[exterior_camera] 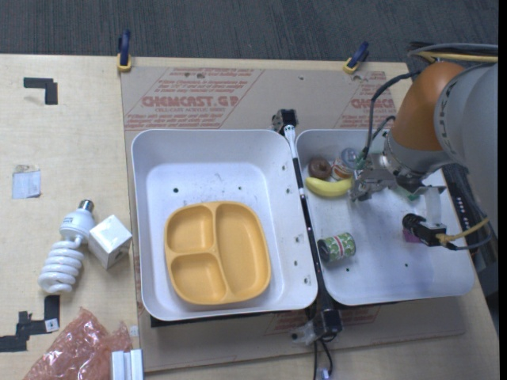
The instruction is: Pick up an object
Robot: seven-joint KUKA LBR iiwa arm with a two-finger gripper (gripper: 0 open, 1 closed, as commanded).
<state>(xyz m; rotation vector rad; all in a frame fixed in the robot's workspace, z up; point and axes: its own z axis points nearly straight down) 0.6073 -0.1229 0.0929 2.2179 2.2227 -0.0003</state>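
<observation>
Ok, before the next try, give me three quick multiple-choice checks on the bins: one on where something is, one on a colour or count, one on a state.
1. Where is the yellow divided plate?
A. in the left bin
B. in the right bin
C. on the bench outside the bins

2. How many compartments does that plate have?
A. two
B. three
C. four

3. How does the small can lie?
A. upright
B. on its side
C. inside the plate

Answers:
1. A, the plate sits on the floor of the left bin.
2. B, two smaller sections lie beside one long one.
3. B, its label faces up and its round end faces sideways, on the floor of the right bin, below the banana.
</observation>
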